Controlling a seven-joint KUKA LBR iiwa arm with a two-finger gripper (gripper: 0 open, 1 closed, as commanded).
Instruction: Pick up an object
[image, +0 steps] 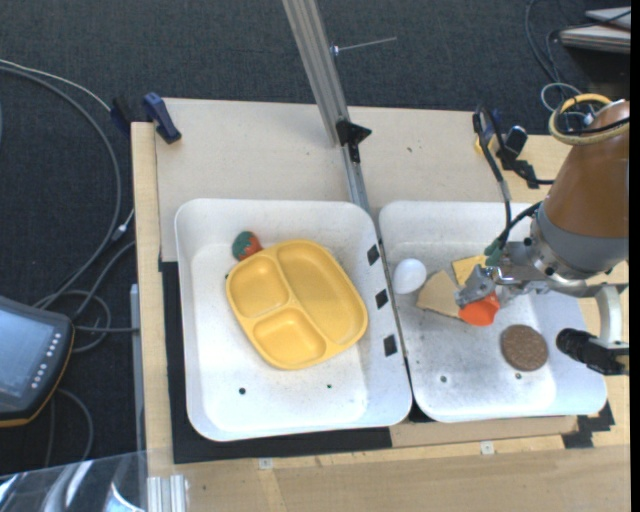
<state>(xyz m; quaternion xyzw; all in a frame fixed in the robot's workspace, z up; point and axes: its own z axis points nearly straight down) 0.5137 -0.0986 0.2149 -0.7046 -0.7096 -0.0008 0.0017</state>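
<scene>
My gripper (477, 296) hangs low over the right bin (440, 395), reaching in from the right. Directly under its tip, touching or nearly touching it, is a small orange object (482, 313). Just left of this lies a tan wedge-shaped piece (436, 294), with a yellow piece (466, 269) behind it. A white ball (409, 275) rests near the bin's left wall. Down and to the right of the gripper, a brown round disc (523, 347) lies on the bin floor.
The left bin (200, 400) holds a yellow divided plate (295, 302) and a small red and green object (246, 244) at its back left. A metal pole (330, 90) slants up from between the bins. Cables and clamps (505, 145) sit at the back right.
</scene>
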